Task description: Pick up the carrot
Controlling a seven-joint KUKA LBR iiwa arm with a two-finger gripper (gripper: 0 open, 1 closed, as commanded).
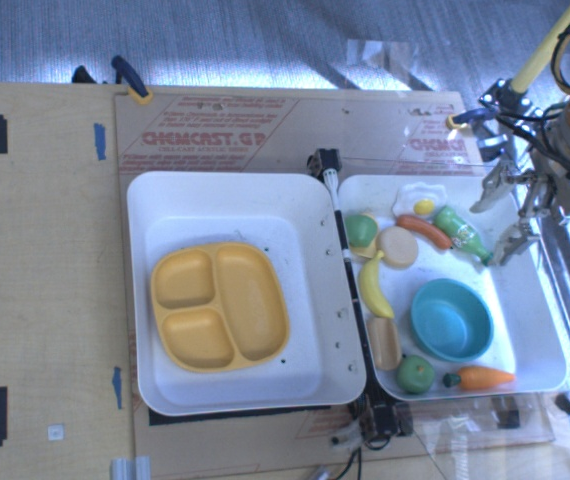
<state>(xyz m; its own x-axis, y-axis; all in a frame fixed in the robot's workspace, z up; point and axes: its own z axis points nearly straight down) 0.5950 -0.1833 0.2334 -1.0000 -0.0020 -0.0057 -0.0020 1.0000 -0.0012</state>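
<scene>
In the camera view, the gripper [506, 212] hangs above the right bin's [543, 313] far right rim, fingers [492, 190] spread and pinching nothing. The carrot [483, 376] lies well below the fingers at the bin's near edge, just beside a green apple [415, 373] and the blue bowl [450, 319].

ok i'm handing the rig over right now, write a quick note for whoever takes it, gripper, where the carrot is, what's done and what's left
Gripper: open, holding nothing, up at the far right edge of the right bin, near the green bottle.
Carrot: lying flat in the near right corner of the right bin, just in front of the blue bowl, with a green fruit to its left. It is well away from the gripper.
Left bin: holds the yellow divided plate.
Done: nothing yet; the carrot is not grasped.
Left: move to the near corner, come down on the carrot, close and lift.
</scene>
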